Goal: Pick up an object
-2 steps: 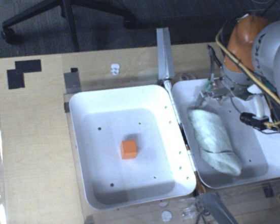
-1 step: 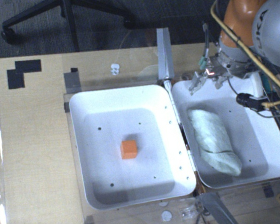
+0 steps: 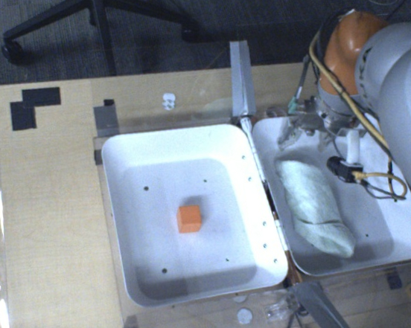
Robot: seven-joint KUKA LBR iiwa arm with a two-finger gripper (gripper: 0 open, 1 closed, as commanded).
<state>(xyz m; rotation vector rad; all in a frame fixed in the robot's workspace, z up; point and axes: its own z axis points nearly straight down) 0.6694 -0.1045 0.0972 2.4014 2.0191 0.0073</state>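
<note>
A small orange cube (image 3: 189, 218) lies near the middle of the left white bin (image 3: 127, 170). A pale, soft rolled bundle (image 3: 314, 205) lies lengthwise in the right white bin (image 3: 403, 238), reaching from its far part to its near part. My gripper (image 3: 296, 131) hangs over the far end of the right bin, just beyond the bundle's far end, with the grey arm and its orange band (image 3: 350, 39) behind it to the right. Nothing is visibly held in it.
A metal post (image 3: 240, 80) stands at the far side between the two bins. Cables (image 3: 372, 175) loop from the wrist over the right bin's right half. The wooden bench (image 3: 50, 240) stretches out left of the bins.
</note>
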